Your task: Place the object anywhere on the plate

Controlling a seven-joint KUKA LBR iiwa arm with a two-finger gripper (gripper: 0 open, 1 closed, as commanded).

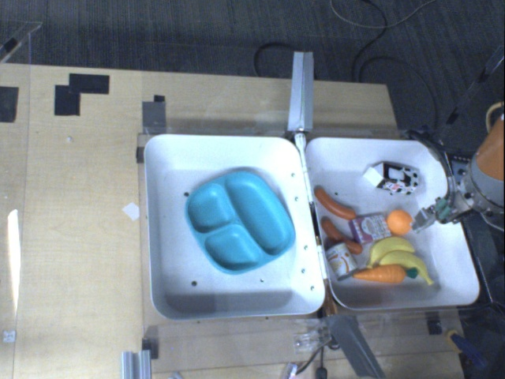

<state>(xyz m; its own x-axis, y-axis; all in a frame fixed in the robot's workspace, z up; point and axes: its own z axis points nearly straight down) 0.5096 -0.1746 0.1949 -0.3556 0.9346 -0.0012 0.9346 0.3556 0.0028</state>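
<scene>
A blue plate (239, 219) with three compartments lies in the left bin (170, 290). The right bin (458, 287) holds several toy foods: an orange (399, 223), yellow bananas (402, 253), a carrot (381, 275), a sausage (335, 204), a purple pouch (368, 227) and a black-and-white carton (392, 178). My gripper (428, 215) reaches in from the right, low over the right bin, just right of the orange. Nothing shows in its grasp.
A second brownish sausage (338, 234) and a small white packet (340, 260) lie by the right bin's left wall. A metal divider post (301, 93) stands behind the bins. The grey arm with its orange band (491, 160) hangs over the right bin's far right edge.
</scene>
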